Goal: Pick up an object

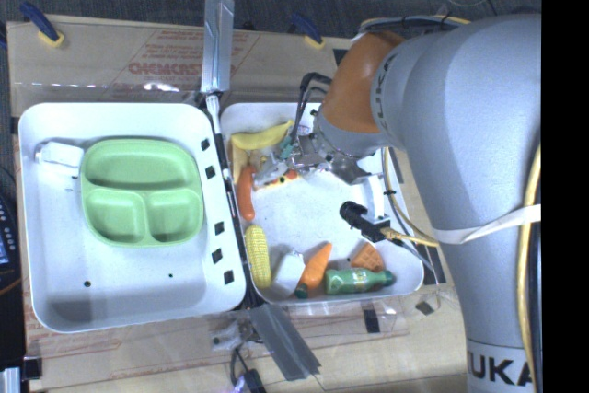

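Reaching in from the right, my grey arm w/ its orange band point(354, 92) hung over the right shallow white bin point(405, 264), the claw point(281, 163) low near that bin's upper-left corner. Couldn't tell whether the claw was released or clenched; too much clutter around it. Just beside it lay a yellow plastic banana point(258, 138) and a slim orange sausage-like piece point(246, 191) along the left wall. Further down the same bin: a yellow corn cob point(259, 255), an orange carrot point(316, 264), a green bottle on its side point(357, 280), an orange wedge point(369, 257), all apart from the claw. The left shallow white bin point(55, 290) held a pale green three-compartment tray point(141, 190). Both bins sat side by side on the desk point(166, 55).
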### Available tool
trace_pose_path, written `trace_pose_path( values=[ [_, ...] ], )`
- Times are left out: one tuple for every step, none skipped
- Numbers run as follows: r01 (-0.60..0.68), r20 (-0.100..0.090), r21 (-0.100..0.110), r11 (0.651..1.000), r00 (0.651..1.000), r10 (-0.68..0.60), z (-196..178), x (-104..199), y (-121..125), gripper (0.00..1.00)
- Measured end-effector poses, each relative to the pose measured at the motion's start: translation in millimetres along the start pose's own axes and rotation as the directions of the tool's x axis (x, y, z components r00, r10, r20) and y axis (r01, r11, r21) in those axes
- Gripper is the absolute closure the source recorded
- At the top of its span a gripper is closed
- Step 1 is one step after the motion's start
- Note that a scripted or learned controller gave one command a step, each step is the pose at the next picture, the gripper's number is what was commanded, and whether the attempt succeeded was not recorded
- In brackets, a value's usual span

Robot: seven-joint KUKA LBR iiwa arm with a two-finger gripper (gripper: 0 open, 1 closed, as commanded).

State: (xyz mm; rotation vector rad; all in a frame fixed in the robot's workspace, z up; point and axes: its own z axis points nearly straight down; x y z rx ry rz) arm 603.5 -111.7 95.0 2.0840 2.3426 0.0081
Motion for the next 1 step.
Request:
trace_pose_path(
  values=[
    [0.007,0.0,0.004,1.0,1.0,-0.007,-7.9,0.1,0.5,1.0]
  ],
)
